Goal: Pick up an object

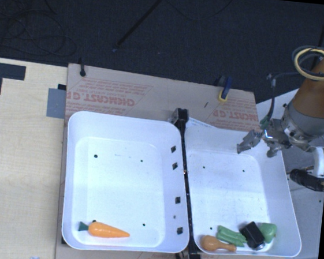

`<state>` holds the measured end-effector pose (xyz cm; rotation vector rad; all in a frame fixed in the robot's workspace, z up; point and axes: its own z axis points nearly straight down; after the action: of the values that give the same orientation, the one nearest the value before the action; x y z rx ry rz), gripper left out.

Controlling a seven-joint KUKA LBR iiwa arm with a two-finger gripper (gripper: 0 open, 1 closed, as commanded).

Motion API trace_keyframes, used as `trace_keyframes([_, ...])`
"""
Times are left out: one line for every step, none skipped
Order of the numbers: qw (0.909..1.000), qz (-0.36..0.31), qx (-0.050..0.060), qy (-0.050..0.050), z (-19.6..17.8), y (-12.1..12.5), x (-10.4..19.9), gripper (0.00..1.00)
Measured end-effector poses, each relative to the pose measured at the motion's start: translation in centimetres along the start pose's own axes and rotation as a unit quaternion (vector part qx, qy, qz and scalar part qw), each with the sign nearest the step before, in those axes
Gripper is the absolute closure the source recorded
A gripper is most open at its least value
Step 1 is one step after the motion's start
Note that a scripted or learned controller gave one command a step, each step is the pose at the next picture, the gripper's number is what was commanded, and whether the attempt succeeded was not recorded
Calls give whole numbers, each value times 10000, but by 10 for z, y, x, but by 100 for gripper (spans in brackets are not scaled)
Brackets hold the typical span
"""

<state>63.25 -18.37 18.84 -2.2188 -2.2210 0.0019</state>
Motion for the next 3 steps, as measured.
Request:
trace_keyframes([9999,-10,-97,-41,-168,13,-30,0])
trace_keyframes([10000,17,87,32,35,-23,11,0])
trace_keyframes([9999,10,-94,-43,-167,-18,-32,0])
